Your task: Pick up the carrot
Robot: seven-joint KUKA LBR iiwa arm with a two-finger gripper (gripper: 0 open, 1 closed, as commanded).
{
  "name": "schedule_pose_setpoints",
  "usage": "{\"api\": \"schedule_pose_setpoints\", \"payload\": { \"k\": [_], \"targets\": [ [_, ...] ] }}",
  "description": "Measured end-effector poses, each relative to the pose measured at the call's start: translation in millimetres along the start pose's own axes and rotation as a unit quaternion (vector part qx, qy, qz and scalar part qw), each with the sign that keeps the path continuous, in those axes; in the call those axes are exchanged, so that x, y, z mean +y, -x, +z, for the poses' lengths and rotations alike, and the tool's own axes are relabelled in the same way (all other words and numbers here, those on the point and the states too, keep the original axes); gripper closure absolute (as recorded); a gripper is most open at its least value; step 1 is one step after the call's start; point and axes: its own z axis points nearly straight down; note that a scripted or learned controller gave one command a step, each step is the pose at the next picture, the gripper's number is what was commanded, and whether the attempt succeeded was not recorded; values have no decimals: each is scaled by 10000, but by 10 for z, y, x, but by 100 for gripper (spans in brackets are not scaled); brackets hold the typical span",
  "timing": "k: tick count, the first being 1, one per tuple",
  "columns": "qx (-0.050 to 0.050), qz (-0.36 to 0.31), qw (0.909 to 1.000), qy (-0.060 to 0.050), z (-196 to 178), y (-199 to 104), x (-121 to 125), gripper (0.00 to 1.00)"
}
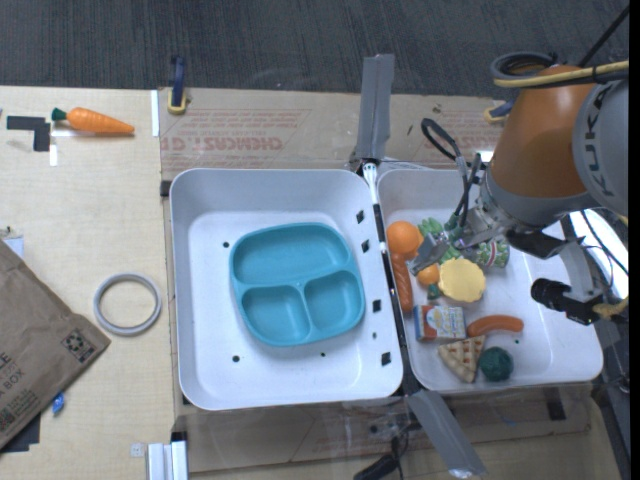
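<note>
A: Camera view first, then. Where is the gripper point(447, 246)?

B: In the right half of the frame, low over the upper part of the right bin point(560, 373), among the toy food. How far open it stands I cannot tell, nor whether it has hold of anything; the wrist and clutter mask it.

A: What lies around it in that bin?

B: Just left of it is a round orange point(405, 238). Just below it are a yellow round piece point(462, 280) and a small orange bit point(428, 276). To its right is a green-and-white packet point(492, 256). Further down the frame are a small carton point(443, 321), a sausage point(495, 324), a tan wedge point(462, 356) and a dark green ball point(496, 365).

A: And the carrot point(402, 286)?

B: It looks to be the long orange-red piece against the right bin's left wall, under the round orange and lower left of the gripper. Its long axis runs up and down the frame, along the wall. Which end is the tip I cannot make out.

A: The left bin point(190, 298)?

B: It holds a teal tray point(297, 283) with three compartments, lying flat near the middle.

A: Anything outside the bins?

B: A second carrot point(97, 122) lies on the bench at the upper left of the frame. Its green top is to the left, its tip points right, and its axis is nearly level. A grey ring point(127, 301) lies at the left, with brown cardboard point(35, 343) at the lower left.
</note>
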Motion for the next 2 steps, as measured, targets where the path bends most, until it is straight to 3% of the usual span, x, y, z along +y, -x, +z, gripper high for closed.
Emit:
{"api": "schedule_pose_setpoints", "payload": {
  "k": [1,2],
  "targets": [
    [-7,-760,9971,18,987,655,-45,0],
    [-16,-1748,9846,24,982,729,434,0]
  ]
}}
